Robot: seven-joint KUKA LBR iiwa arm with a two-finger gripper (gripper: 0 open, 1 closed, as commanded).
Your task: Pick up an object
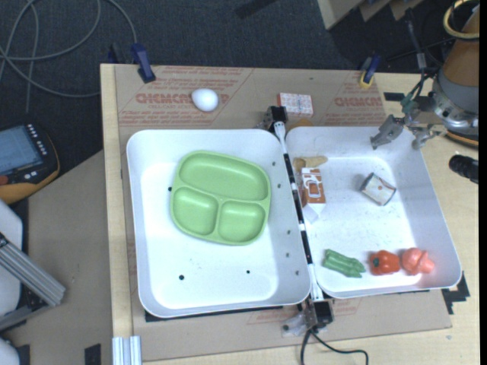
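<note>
My gripper point(402, 133) hovers over the far right corner of the right bin point(434, 196), open, with nothing between its fingers point(386, 132). Below it in that bin lie a small grey block point(377, 189), an orange-and-white packet point(312, 186) against the left wall, and a brown scrap point(308, 162). Along the bin's near edge sit a green vegetable point(342, 263), a red pepper point(385, 261) and a pink-orange fruit point(416, 260). The grey block is the closest of these to the gripper, a little nearer the camera and to the left.
The left bin point(152, 226) holds a green divided plate point(221, 198). Behind the bins on the cardboard lie a white ball point(204, 99) and a small patterned box point(295, 103). Blue clamps point(141, 61) grip the board's far edge. A handheld pendant point(23, 154) sits at far left.
</note>
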